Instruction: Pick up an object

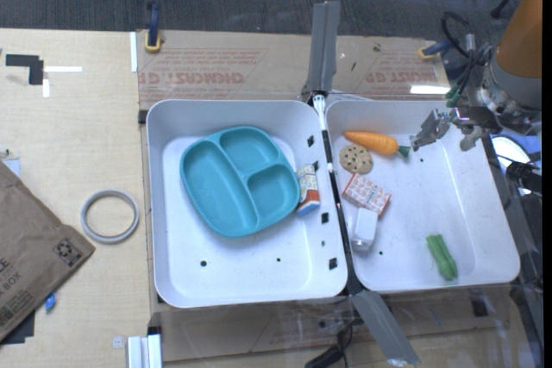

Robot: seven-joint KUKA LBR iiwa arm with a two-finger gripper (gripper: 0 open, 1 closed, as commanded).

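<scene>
The right bin (496, 271) holds an orange carrot (371, 140), a round brown cookie (354, 158), a red-and-white packet (366, 193), a small white block (365, 228) and a green pickle-like piece (442, 256). My gripper (448, 134) hangs over the back right part of this bin, to the right of the carrot's green tip. Its fingers (428, 132) are spread open with nothing between them. The orange-banded arm reaches in from the right edge.
The left bin (164, 271) holds a teal divided plate (239, 180) with a small can (308, 188) at its right edge. A tape ring (109, 215) and a brown cardboard box (30, 254) lie on the bench to the left. A grey divider post (323, 47) stands behind the bins.
</scene>
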